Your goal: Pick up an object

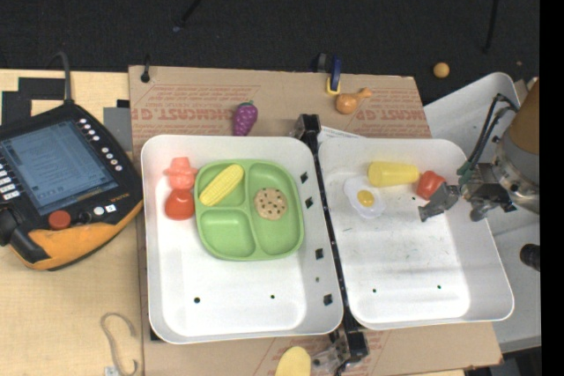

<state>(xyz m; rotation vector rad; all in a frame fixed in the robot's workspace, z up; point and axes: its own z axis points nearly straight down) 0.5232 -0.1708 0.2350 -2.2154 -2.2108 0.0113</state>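
- Nearest the camera, a yellow toy (293,360) lay on the cardboard (291,97) just outside the front edge of the bins.
- Left bin (229,313) held a green divided plate (248,210) carrying a corn cob (219,183) and a cookie (270,203), with a pink-and-red figure (180,188) beside it.
- Right bin (423,295) held a fried egg (364,197), a yellow block (393,173) and a red piece (430,184), all clustered toward its back half.
- Gripper (454,201) hovered over the right bin's right side, fingers spread apart with nothing between them; the red piece sat just beside the nearer fingertip.
- Likely risk: a descent from there could strike the red piece off-centre and knock it toward the yellow block, or close on bare bin floor.
- Approaching so near the bin wall could also catch a finger on the rim.
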